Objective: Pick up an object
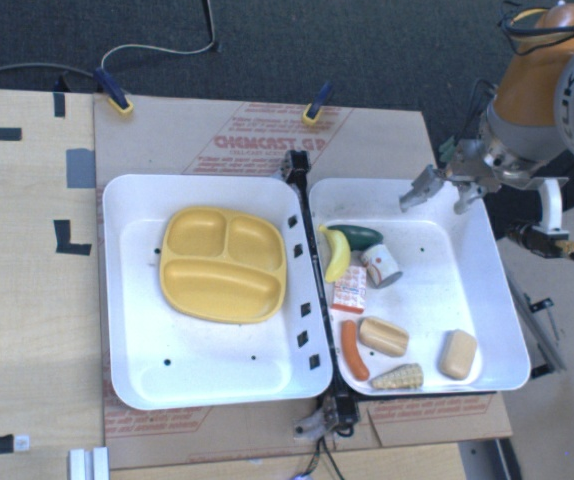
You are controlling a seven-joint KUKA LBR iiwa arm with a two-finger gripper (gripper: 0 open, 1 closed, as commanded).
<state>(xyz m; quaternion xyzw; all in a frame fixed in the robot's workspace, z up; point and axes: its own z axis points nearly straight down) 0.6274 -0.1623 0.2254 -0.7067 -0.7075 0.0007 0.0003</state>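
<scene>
Hovering above the far right corner of the right bin (pixel 487 268), the gripper (pixel 439 194) carries nothing; its two fingers are spread apart, one reaching left toward the bin's back rim, the other pointing down beside the wrist; nothing lies between them; the arm (pixel 537 88) leans in over that same corner, its orange band just above the wrist.

All candidate objects lie inside the right bin, clustered toward its left wall and near edge, likely because they were dumped loosely rather than arranged; the banana (pixel 337 256) sits against the left wall, with the green vegetable (pixel 355 236) touching it at the far end; the small can (pixel 380 265) lies tipped on its side just right of the banana; a red and white packet (pixel 348 292) lies flat below the banana; the bread roll (pixel 384 336) and the sausage (pixel 354 350) sit nearer the front; the corn cob (pixel 397 376) rests along the near rim; the tan block (pixel 457 354) stands apart toward the bin's right wall.

The yellow divided plate (pixel 222 264) lies in the left bin (pixel 127 298), beyond the right bin's left wall, apart from the pile.

Judgement: no pick has begun; the open stance suits a descent; the can looks the closest target, though its round side may roll under contact.
</scene>
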